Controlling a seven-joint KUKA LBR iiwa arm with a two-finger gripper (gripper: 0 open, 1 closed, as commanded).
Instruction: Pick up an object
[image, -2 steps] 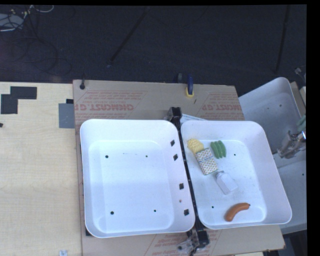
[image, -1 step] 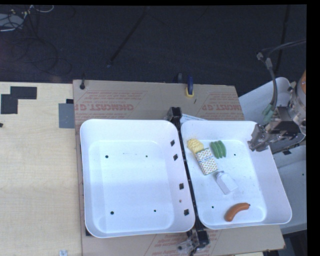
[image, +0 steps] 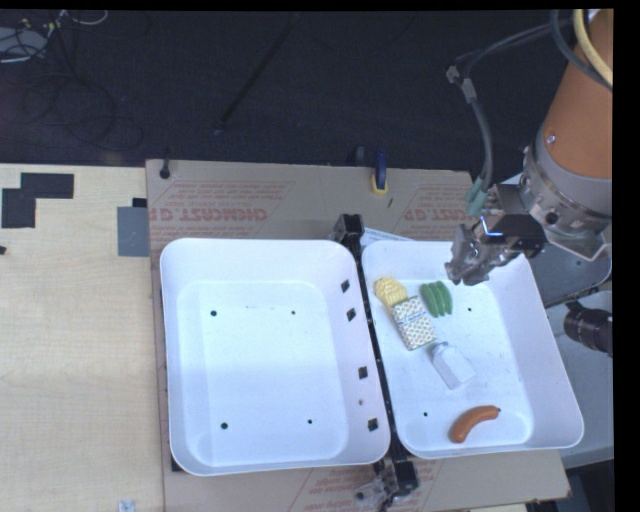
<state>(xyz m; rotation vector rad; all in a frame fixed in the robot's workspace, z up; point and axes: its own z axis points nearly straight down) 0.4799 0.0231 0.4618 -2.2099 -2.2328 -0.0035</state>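
Here the fingers (image: 466, 268) hang by the right bin's (image: 560, 400) far rim.

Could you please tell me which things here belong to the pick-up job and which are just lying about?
Belonging to the job:
gripper
green object
yellow object
patterned packet
clear piece
orange sausage
right bin

Just lying about:
left bin
cardboard sheet
blue clip

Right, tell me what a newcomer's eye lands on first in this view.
First the grey arm with its orange band reaching in from the right, its gripper hanging over the right bin's far end. Next, that bin's small cluster: a yellow piece, a green piece, a patterned packet, and an orange sausage shape nearer the front.
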